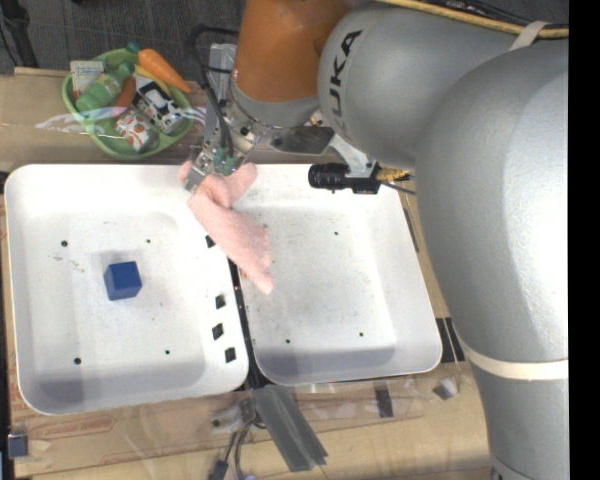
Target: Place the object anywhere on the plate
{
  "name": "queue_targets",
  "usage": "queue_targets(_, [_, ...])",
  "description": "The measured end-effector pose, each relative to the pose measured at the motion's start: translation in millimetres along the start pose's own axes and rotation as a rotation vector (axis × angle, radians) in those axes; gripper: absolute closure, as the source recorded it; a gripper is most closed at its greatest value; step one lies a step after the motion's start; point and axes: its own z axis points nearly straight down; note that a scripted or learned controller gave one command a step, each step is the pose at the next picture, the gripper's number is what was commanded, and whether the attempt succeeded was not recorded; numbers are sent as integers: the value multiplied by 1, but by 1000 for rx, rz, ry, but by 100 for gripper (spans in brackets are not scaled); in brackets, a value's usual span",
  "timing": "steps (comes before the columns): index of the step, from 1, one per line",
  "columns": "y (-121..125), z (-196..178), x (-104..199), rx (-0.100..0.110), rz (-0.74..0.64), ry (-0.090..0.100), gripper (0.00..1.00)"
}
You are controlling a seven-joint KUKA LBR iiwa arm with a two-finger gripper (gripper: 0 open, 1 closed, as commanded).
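A pink cloth (238, 230) hangs in a long fold over the ridge between the two white bins, its lower end reaching into the right bin (370, 308). Its bunched top sits between the fingers of my gripper (218, 162), which is shut on it near the bins' far edge. The orange-banded wrist rises just above the gripper, and the grey arm covers the right side of the view. A small blue cube (123, 279) lies on the floor of the left bin (40, 368), well to the left of the cloth and apart from it.
A green bowl (108, 138) holding a carrot, packets and other small items stands on the bench behind the left bin. A black cylindrical part (342, 177) sticks out from the arm over the right bin's far edge.
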Motion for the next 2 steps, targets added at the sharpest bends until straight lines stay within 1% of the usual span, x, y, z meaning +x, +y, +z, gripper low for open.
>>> queue_targets(1, [40, 10, 35, 0, -406, 0, 100])
queue_targets(2, [76, 3, 71, -3, -693, -5, 100])
